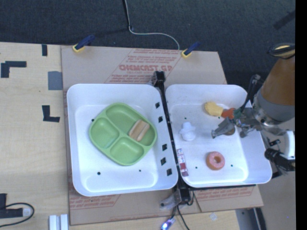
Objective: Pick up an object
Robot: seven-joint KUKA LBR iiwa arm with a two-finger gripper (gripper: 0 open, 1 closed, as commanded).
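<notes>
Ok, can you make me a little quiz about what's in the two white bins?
1. True or false: the donut lies in the same bin as the green plate.
2. What rests on the green plate? A) the bread roll B) a spoon C) a cup
3. Fill in: the gripper is over the ____ bin.

Key:
1. False. The donut is in the right bin, with the yellow toy and the small white toy; the plate is in the left bin.
2. A
3. Right

Red print on cardboard sheet (144,66) under bins, upside down, blurred; not legible.
</notes>
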